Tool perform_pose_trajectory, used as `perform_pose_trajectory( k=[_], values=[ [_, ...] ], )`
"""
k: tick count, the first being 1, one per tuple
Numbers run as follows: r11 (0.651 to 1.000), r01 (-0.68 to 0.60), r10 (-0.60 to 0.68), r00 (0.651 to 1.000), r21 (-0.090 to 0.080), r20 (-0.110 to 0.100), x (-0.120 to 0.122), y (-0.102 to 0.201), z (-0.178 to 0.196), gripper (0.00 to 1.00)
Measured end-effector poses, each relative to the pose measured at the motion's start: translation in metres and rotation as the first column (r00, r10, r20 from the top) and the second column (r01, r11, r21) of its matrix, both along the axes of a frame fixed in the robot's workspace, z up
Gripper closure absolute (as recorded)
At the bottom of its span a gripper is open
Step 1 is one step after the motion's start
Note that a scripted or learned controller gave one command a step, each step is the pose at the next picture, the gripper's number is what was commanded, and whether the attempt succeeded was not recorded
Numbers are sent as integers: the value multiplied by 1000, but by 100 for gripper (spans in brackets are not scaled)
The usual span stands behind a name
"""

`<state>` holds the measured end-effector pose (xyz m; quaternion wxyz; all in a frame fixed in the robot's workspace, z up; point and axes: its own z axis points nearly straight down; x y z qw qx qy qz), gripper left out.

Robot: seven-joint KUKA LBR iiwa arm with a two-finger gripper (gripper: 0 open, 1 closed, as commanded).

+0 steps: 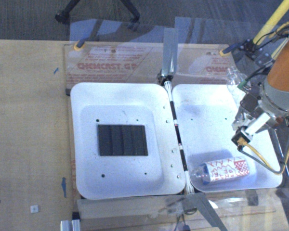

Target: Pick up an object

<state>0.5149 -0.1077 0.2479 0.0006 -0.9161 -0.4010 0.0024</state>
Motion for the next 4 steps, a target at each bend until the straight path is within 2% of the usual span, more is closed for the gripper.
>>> perform_pose_trajectory(
  k=[1, 2, 3, 4],
  values=[
    [1000, -1, 1, 1000, -1, -2, 0, 0, 9, 100],
    [890, -457, 457, 890, 3, 2, -29, -91, 4, 100],
    [953, -302, 302, 953, 4, 0, -33, -3, -29, 100],
    [954, -301, 301, 954, 3, 1, -33, -3, -28, 0]
  ],
)
